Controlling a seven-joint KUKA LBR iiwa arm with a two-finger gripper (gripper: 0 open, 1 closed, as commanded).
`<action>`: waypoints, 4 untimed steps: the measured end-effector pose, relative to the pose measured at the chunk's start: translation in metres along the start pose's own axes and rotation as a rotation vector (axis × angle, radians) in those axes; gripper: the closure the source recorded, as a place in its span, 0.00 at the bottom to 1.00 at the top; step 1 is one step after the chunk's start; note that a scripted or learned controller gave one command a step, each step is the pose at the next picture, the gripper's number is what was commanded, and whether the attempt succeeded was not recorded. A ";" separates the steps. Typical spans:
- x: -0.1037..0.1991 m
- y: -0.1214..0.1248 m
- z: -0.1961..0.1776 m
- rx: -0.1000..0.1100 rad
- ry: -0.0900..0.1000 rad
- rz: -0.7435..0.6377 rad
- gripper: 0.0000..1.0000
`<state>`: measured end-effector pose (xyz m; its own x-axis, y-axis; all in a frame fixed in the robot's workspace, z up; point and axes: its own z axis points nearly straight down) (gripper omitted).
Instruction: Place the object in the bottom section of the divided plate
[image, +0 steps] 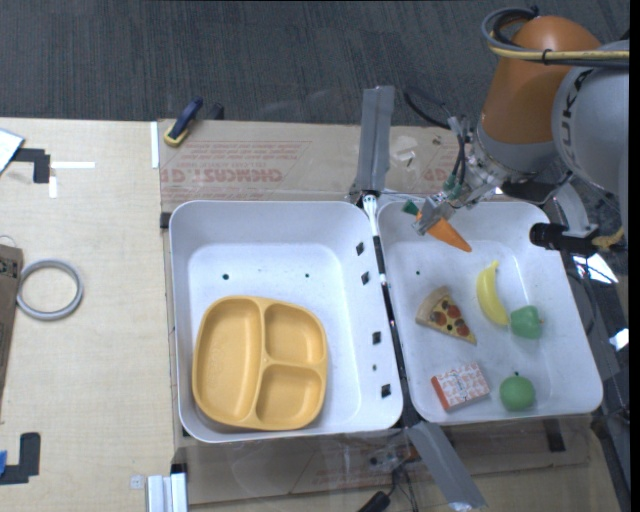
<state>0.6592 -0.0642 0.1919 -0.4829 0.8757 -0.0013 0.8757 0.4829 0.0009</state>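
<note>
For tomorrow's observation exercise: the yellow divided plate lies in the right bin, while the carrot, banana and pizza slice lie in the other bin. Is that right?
Not quite. The camera view shows the yellow divided plate in the left bin, not the right. The carrot, banana and pizza slice do lie in the other bin, the right bin, with the claw at the carrot.
</note>
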 end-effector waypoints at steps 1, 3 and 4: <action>0.081 0.020 0.000 0.001 0.001 -0.162 1.00; 0.014 0.004 -0.001 -0.002 -0.002 -0.523 0.00; 0.013 0.005 -0.011 -0.005 -0.005 -0.518 1.00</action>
<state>0.6573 -0.0508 0.2027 -0.8532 0.5215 -0.0081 0.5215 0.8532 0.0040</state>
